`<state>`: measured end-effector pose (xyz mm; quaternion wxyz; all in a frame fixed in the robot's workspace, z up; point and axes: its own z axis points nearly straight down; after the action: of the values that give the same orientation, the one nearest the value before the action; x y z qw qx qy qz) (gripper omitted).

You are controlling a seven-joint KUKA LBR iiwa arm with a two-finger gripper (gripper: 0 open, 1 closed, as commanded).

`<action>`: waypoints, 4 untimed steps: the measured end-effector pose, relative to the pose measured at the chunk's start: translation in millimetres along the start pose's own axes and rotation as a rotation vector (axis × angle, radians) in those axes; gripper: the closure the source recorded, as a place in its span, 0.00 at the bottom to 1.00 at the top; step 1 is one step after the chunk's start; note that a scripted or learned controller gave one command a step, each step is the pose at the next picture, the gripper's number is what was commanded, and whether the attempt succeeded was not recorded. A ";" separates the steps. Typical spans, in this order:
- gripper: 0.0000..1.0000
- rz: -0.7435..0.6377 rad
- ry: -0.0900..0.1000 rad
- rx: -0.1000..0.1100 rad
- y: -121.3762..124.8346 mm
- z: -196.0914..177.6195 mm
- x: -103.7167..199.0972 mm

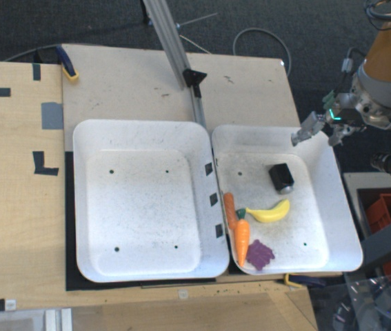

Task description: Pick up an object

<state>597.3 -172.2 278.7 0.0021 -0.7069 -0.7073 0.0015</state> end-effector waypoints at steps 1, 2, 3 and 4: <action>0.00 -0.001 -0.001 -0.004 0.7 -2.6 0.1; 0.00 0.000 -0.001 0.002 -8.0 52.3 -5.9; 0.00 0.000 -0.001 0.002 -3.9 112.5 -12.1; 0.00 -0.001 -0.001 0.000 1.0 159.0 -15.5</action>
<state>597.4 -187.6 119.6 0.0019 -0.7066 -0.7076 0.0020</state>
